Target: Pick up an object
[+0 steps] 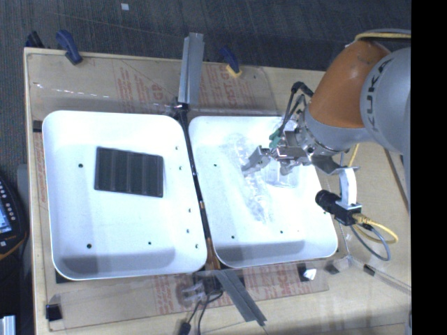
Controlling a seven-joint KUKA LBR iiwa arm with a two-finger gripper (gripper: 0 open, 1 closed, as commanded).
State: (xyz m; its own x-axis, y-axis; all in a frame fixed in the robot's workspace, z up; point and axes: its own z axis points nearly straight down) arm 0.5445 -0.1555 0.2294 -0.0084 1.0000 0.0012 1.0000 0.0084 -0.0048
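My gripper [285,162] hangs low over the upper middle of the right bin [230,246], on the grey arm with its orange band [342,89]. It is open, its fingers [254,160] spread left and right. Under and between them lies a clear plastic object [283,179], hard to make out against the white floor; nothing is visibly clamped. More crumpled clear plastic [255,197] trails down the middle of the same bin. In the left bin [56,250] a dark ribbed rectangular block [129,172] lies flat.
A black divider rail [197,194] runs between the two bins. A black connector with a yellow cable [342,209] sticks out at the right bin's right rim. Blue clamps [70,46] hold the bench's back edge.
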